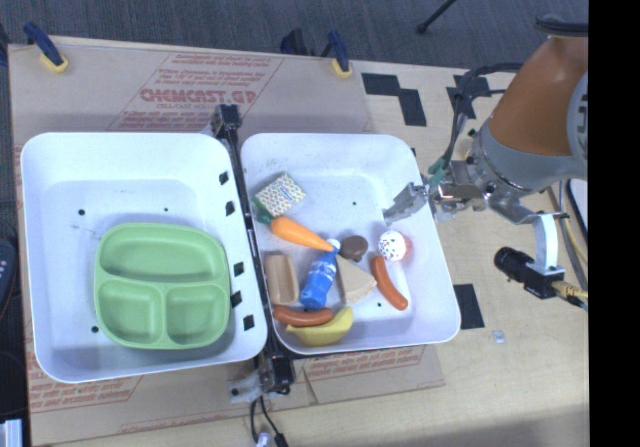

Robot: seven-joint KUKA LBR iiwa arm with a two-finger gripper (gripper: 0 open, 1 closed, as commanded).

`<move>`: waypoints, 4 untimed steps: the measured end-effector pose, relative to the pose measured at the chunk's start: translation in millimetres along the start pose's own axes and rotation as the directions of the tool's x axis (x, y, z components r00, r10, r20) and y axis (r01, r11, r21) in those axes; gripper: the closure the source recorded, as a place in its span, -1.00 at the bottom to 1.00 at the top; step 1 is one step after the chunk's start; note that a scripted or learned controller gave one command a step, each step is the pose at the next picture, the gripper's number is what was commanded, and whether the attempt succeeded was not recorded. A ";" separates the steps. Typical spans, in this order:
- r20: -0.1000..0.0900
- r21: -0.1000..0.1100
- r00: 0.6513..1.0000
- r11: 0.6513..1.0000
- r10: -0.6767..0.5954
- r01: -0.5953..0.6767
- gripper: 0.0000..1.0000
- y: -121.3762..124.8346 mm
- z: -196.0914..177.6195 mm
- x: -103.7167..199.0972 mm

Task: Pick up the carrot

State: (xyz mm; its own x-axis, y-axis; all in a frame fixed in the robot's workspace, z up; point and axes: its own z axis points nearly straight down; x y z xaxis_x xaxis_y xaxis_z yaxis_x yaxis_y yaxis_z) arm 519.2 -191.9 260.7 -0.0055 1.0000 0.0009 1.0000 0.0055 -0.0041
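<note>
The carrot [300, 233] is orange with a green stub at its left end and lies slanted in the middle of the right bin [330, 150]. My gripper [408, 201] hangs over that bin's right rim, well to the right of the carrot and slightly above it in the view. Its grey fingers [402, 203] point left and nothing shows between them.
Around the carrot lie a yellow-blue packet [280, 194], a blue bottle [320, 279], a brown puck [353, 247], a white ball [393, 246], two sausages [389, 281], a banana [320, 329] and a wooden block [281, 278]. A green divided plate [160, 285] sits in the left bin [60, 165].
</note>
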 end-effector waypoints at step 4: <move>0.001 -0.002 0.962 0.962 -0.271 0.271 1.00 34.9 68.6 157.2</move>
